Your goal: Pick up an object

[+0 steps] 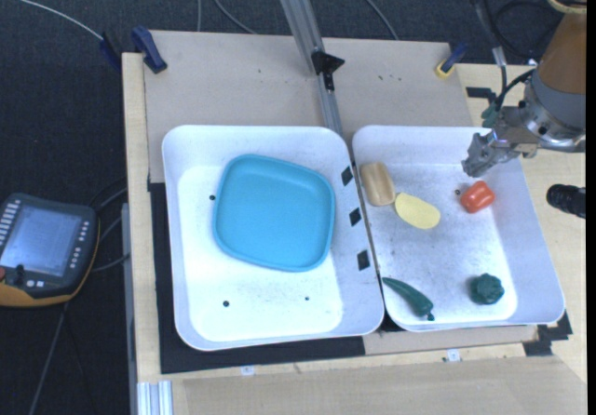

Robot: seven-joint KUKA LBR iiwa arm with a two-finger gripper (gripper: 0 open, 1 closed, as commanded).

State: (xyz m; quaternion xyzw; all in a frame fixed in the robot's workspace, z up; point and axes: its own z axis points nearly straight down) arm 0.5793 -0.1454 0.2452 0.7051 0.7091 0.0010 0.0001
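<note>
Two shallow white bins are seen from above, side by side on a wooden bench. The left bin (pixel 186 171) is occupied by a blue plate (pixel 275 211). The right bin (pixel 531 227) is scattered with small toy foods. A tan bread-like piece (pixel 377 183) is set near its upper left wall, with a yellow oval piece (pixel 417 211) just beside it. A green pepper (pixel 410 296) is laid along the lower edge, and a dark green lump (pixel 485 288) rests toward the lower right. A red-orange tomato-like piece (pixel 477 196) is placed in the upper right part of the bin.

The gripper (pixel 480 160) is reached in from the right, over the bin's upper right corner. Whether it is spread or pressed together cannot be told, and nothing is seen held. The red-orange piece is judged the likeliest target: it lies just below the gripper in the view, close by but apart. It is roundish, so no long axis is offered to line up with.
</note>
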